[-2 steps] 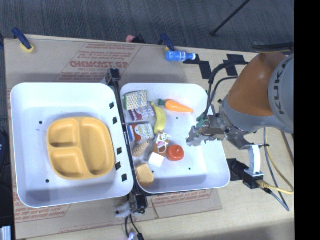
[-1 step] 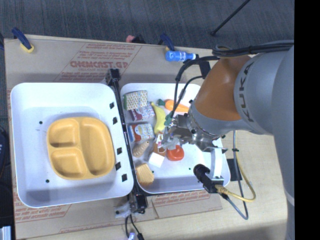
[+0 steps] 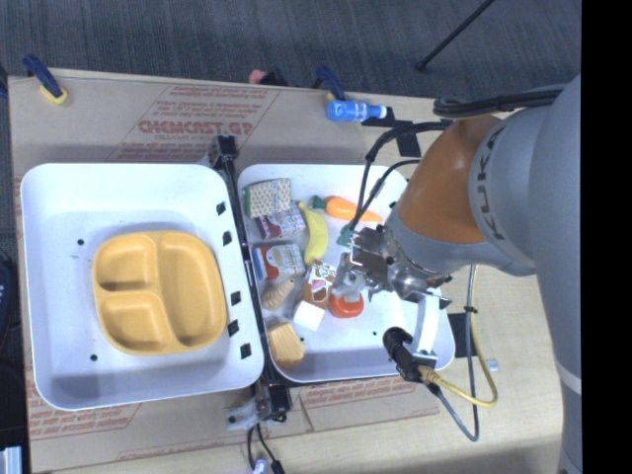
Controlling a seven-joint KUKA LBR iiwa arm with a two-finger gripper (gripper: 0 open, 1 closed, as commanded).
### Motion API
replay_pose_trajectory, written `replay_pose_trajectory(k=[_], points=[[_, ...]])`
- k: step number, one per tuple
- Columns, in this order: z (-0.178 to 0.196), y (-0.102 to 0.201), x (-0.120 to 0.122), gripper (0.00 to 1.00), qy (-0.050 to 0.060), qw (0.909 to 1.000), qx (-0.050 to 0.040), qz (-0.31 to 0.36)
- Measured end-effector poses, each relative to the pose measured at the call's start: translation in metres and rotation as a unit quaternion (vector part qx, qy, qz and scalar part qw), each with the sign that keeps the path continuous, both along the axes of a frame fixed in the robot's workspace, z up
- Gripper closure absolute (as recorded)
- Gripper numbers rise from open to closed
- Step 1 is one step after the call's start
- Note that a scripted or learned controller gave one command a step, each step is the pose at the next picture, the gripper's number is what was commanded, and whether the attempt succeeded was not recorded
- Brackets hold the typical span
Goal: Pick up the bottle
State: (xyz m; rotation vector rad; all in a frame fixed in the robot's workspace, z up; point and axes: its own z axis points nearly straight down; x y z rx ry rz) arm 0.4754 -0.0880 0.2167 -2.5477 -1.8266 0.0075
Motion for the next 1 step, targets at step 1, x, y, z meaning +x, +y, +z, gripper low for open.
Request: replay_pose_trajectory(k=[1], points=[[-0.0047,0.0321,0.0006,1.00,0.000,0.9999,0.0000,-0.014]])
